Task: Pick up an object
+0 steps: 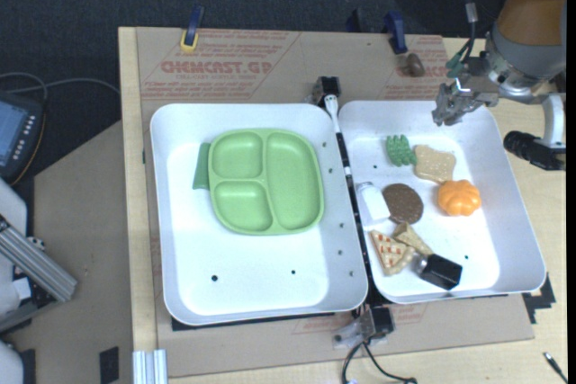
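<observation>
Two shallow white bins side by side on the bench. In the left bin, toward its 12 o'clock half: a green divided plate with three compartments, lying flat. In the right bin, a cluster of small things: a green ridged piece at about 11 o'clock, a tan toast-like slice just beside it at its 3 o'clock, an orange pumpkin-shaped toy at the slice's 5 o'clock. Near the bin's centre, a brown oval patty, touching a small white piece at its 9 o'clock. At 6 o'clock of the patty, a waffle-patterned wedge and a tan cracker, overlapping; at their 4 o'clock, a black block close to the near rim. Above the right bin's 1 o'clock corner, the gripper on the grey arm with orange band, hanging over the rim, apart from every object. Nothing visibly between the jaws; wide or narrow, cannot tell at this size.
</observation>
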`<state>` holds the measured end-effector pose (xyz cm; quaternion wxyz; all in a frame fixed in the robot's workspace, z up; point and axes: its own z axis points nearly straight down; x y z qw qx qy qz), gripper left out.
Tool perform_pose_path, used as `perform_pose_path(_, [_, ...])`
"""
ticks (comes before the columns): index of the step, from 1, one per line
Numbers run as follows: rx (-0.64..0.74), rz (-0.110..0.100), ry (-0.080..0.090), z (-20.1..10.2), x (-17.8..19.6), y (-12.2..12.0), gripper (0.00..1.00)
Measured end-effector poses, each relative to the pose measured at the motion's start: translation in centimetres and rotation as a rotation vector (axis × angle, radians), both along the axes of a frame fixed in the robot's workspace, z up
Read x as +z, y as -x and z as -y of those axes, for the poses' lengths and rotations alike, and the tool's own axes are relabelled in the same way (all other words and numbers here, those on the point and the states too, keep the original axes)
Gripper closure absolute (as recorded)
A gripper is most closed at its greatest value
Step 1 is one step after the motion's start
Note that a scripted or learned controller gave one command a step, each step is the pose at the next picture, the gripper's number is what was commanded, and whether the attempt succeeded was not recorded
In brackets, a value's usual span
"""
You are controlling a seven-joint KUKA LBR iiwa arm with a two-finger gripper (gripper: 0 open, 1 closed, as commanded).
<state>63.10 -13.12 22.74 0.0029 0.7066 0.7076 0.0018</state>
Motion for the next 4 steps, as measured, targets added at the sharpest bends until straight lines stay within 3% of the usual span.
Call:
perform_pose_path(2, [0.004, -0.009, -0.004, -9.8, 0.3, 3.0, 1.00])
perform_pose_path(4, [0.005, -0.011, -0.004, -21.1, 0.7, 7.8, 1.00])
